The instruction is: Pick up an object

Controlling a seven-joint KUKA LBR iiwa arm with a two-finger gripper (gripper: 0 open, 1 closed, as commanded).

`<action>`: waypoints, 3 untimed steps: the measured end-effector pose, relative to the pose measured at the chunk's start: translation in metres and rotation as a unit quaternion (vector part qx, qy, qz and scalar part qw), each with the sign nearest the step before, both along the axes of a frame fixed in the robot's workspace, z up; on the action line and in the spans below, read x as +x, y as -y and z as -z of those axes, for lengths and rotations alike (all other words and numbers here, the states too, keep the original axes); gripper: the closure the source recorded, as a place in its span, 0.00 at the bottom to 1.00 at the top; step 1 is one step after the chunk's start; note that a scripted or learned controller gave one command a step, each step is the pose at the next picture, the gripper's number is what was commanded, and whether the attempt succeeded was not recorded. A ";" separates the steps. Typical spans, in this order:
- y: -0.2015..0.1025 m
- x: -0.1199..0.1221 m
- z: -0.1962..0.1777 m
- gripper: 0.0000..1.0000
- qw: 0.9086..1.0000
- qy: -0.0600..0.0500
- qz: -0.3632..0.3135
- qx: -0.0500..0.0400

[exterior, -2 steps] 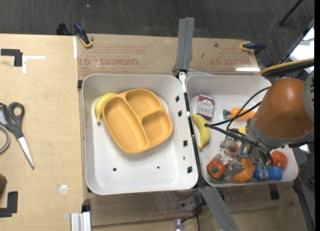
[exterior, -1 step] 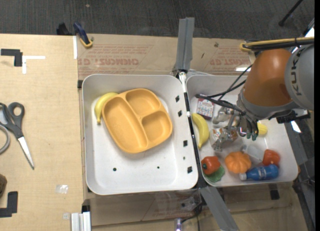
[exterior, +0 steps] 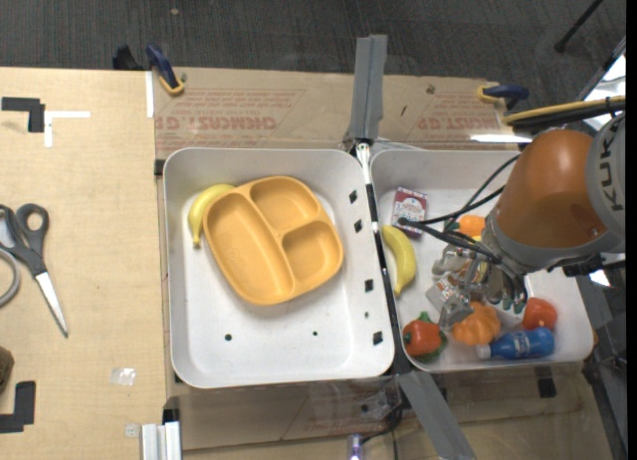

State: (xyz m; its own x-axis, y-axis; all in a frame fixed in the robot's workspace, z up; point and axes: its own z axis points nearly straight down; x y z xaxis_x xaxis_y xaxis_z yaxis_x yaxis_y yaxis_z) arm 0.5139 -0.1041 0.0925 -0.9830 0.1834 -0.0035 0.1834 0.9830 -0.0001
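My gripper (exterior: 460, 294) hangs low in the right bin (exterior: 438, 171), just above an orange pumpkin-like toy (exterior: 478, 326). Around it lie a red toy with a green top (exterior: 422, 338), a blue bottle (exterior: 519, 345) on its side, a red ball (exterior: 539, 312) and an orange piece (exterior: 471, 225) partly hidden by cables. A yellow banana (exterior: 401, 257) lies along the bin's left wall. Near the back sits a small red and white packet (exterior: 409, 206). The arm's orange band (exterior: 550, 189) covers the bin's right part.
The left bin (exterior: 259, 358) holds a yellow divided plate (exterior: 271, 237) with a second banana (exterior: 204, 209) tucked at its left edge. Scissors (exterior: 35, 254) lie on the wooden bench at far left. A grey divider bar (exterior: 367, 90) runs between the bins.
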 end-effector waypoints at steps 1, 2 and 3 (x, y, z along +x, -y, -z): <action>-0.005 -0.035 0.000 0.00 0.998 0.001 0.067 -0.001; 0.036 0.040 -0.001 0.00 0.999 0.001 0.051 0.000; 0.045 0.090 -0.001 0.00 0.989 0.002 0.145 0.000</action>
State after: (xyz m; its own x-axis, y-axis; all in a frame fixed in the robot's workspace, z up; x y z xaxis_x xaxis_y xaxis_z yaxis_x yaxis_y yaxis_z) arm 0.6044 -0.1496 0.0939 -0.8891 0.4577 -0.0069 0.4577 0.8891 0.0011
